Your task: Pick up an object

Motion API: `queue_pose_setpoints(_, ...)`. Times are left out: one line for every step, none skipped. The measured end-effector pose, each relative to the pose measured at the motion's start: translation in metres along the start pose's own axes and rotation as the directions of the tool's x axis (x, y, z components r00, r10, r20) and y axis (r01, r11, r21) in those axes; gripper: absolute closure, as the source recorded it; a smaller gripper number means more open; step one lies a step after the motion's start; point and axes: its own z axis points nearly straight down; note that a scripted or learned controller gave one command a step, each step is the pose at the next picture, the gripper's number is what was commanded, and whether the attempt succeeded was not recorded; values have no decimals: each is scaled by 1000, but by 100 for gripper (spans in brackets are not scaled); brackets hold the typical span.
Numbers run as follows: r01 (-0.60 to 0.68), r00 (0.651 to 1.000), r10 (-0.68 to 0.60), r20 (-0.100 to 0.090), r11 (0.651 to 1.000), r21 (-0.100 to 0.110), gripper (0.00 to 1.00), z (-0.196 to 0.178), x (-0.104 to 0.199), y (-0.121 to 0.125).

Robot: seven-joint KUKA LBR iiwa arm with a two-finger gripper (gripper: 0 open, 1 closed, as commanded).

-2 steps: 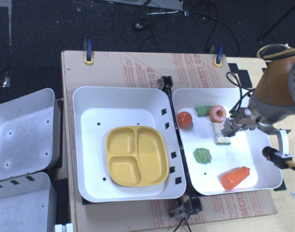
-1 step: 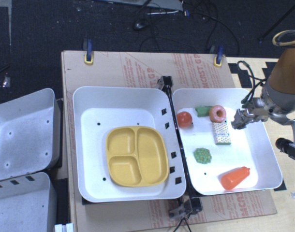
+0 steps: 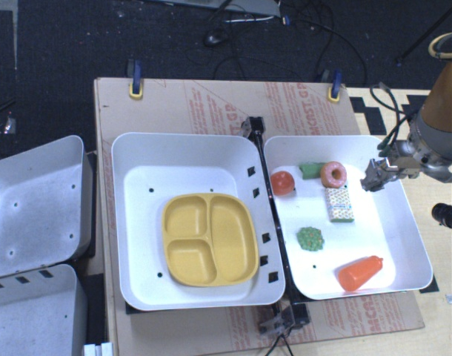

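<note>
— What do we have in the right bin to pick from?

— We count five things. A pink donut lies near the bin's far wall, with a small green piece touching it on the side toward the left bin, and a red tomato-like ball beyond that, close to the divider between the bins. Just on the near side of the donut we see a speckled white packet. Nearer still from the donut sits a green bumpy ball, and well apart from the donut, by the bin's near wall, an orange carrot-shaped piece lying tilted.

— And the gripper?

— We see it on the donut's other side, toward the bin's right wall, near the donut but apart from it — nothing shows between its fingers. Whether they are spread or closed we cannot tell; they read as a dark cluster.

— Anything else?

— The left bin holds a yellow divided plate — three compartments. Both bins rest on a cardboard-covered bench.
</note>
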Motion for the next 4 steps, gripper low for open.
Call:
queue_pose_setpoints(7,1000,-7,-3,1000,2,100,4,61,20)
queue_pose_setpoints(7,1000,-7,-3,1000,3,100,-5,113,29)
queue_pose_setpoints(6,1000,-6,-3,1000,4,100,0,172,35)
queue_pose_setpoints(6,1000,-6,-3,1000,4,100,14,225,52)
